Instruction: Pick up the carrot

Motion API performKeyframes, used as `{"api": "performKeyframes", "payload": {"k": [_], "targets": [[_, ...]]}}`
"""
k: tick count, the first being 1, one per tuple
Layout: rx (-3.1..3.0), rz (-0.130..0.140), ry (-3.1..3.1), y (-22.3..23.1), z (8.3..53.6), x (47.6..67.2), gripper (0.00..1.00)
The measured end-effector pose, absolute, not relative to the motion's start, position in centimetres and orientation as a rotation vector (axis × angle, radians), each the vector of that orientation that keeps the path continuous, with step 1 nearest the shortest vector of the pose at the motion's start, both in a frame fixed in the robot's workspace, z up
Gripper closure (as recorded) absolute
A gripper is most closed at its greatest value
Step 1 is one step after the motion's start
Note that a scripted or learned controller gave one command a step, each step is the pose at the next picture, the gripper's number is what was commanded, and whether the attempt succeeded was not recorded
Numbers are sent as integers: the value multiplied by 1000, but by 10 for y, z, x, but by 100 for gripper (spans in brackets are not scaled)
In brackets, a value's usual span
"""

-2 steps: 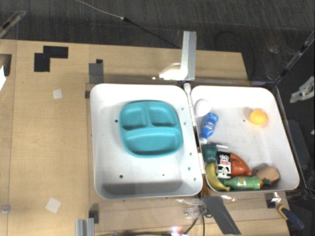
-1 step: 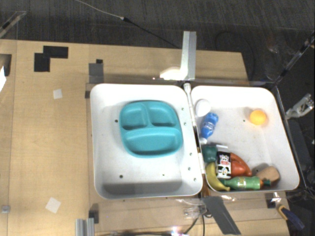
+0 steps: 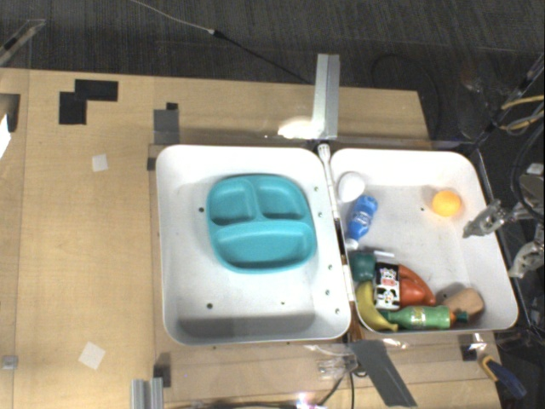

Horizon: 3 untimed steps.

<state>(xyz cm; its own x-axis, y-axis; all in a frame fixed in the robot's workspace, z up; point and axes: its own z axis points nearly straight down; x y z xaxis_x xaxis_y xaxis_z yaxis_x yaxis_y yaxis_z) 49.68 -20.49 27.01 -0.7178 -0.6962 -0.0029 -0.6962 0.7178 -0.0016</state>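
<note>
Two bins (image 3: 255, 326) | carrot (image 3: 413, 288) lies in right bin's near pile beside banana (image 3: 368, 307) | my tool (image 3: 485, 221) at right rim, grip unreadable | step: approach; next, descend over carrot.

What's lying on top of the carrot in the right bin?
A small black-and-white carton overlaps the left end of the carrot; the carrot's orange-red body shows to its right. A green bottle lies along its lower edge. The covered end is hidden.
</note>
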Motion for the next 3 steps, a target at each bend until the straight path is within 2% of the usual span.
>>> {"api": "performKeyframes", "payload": {"k": [1,2,3], "targets": [[-1331,4,2844,-204,163,525,0],[-1317,-6,2843,-204,151,578,0],[-1527,-15,2730,-206,97,625,0]]}}
